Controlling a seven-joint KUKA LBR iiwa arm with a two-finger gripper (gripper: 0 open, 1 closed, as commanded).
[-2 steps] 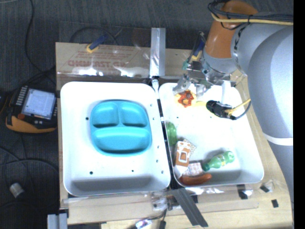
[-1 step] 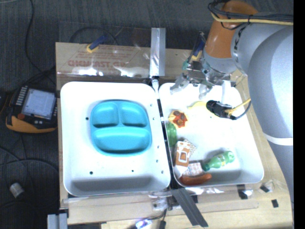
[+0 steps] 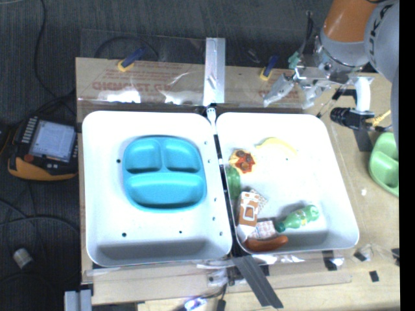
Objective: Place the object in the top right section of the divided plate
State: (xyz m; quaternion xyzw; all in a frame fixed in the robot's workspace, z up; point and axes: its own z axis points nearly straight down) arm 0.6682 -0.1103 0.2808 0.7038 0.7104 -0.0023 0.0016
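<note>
Blue plate w/ three sections sits mid left bin, nothing on it in any section, incl. the top right one, so the placing isn't done. Judging by that, task looks barely started: pick, carry over, drop all still left.

Right bin holds the candidates, bunched along its left and front sides: a yellow banana-like piece near the back, an orange-red toy just beside the divider wall, a green item below it, a small printed box, a green bottle-shaped toy toward the front, and a reddish sausage-like piece at the front edge. Which one is "the object" can't be told from here.

Far right/top, the arm hangs above the counter behind the right bin; gripper sits outside the bin past its back rim, well apart from every item. Fingers look spread, w/ nothing between them. Next move prob. needs a reach down into the right bin before anything goes to the plate.
</note>
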